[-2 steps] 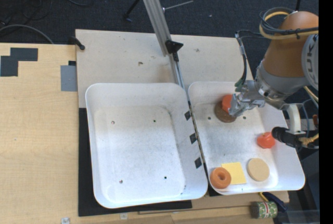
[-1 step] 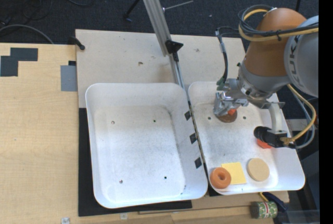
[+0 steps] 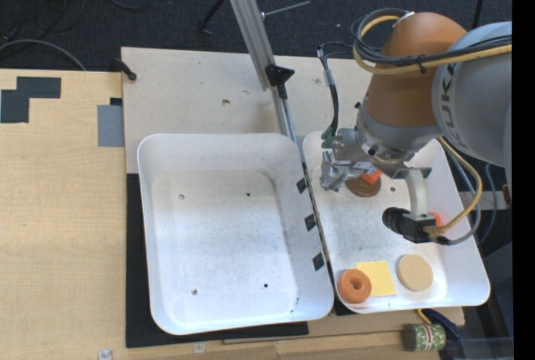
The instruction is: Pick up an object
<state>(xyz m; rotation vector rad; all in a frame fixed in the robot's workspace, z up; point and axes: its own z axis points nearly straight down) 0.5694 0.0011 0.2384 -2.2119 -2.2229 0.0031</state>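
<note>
Grey arm's end effector (image 3: 341,170) low in right white bin (image 3: 468,287), grip state unclear. Brown round object (image 3: 365,185) at its 3 o'clock; orange ring (image 3: 355,286), yellow square (image 3: 378,276), tan disc (image 3: 415,272) toward 6 o'clock.

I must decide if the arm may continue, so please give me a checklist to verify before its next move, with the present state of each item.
1. Hand is over the right bin: ok.
2. An object lies near the hand: ok, a brown round object sits just beside it.
3. Object is between the fingers: cannot tell, the wrist hides them.
4. Other objects are away from the hand: ok, the orange ring, yellow square and tan disc lie at the bin's near end.
5. Fingers open or shut: cannot tell.
</note>
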